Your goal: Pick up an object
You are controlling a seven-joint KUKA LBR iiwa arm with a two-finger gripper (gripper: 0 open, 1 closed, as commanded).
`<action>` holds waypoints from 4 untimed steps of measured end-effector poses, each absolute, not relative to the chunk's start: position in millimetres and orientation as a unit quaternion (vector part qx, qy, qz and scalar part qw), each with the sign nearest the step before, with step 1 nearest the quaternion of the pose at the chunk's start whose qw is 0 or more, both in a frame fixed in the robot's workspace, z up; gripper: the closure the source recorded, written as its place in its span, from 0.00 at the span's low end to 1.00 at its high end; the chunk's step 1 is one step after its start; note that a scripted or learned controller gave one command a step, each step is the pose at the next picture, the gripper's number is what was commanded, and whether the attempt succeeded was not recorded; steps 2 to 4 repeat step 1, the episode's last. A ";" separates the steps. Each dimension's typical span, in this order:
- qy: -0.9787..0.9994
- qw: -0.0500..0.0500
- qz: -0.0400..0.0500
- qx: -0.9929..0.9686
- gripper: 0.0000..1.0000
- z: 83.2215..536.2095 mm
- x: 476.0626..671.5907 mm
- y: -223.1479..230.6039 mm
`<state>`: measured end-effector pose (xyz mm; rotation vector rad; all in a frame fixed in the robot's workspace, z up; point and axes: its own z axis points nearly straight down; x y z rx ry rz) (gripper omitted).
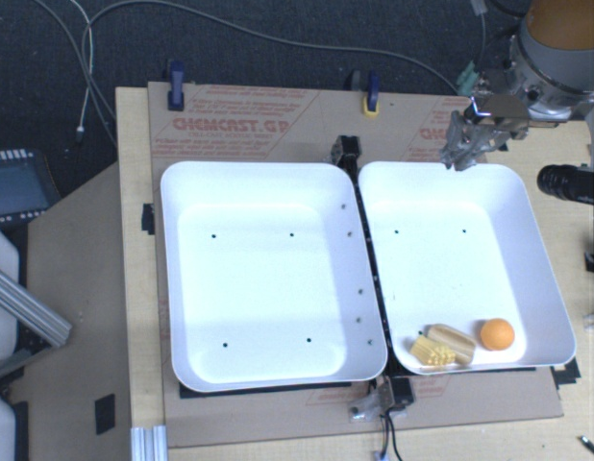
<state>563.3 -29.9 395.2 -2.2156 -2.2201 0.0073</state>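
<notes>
Cardboard-topped bench, two white bins: the gripper (462,154) hangs over the right bin's (451,257) far rim, nothing visible between its tips — whether open or closed, unclear. Ball (497,334), roll (454,338) and corn (433,353) sit diagonally opposite — near edge.

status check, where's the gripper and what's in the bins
Gripper above far rim of right bin, holding nothing seen. Orange ball, corn cob, tan piece at near edge. Nothing between.

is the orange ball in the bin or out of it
In. The orange ball rests on the floor of the right bin, near its front rim.
</notes>
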 end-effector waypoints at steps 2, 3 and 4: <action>-0.716 -0.001 -0.001 -0.698 1.00 414.6 561.6 -24.1; -0.716 -0.001 -0.001 -0.698 1.00 414.6 561.6 -24.1; -0.716 -0.001 -0.001 -0.698 1.00 414.6 561.6 -24.1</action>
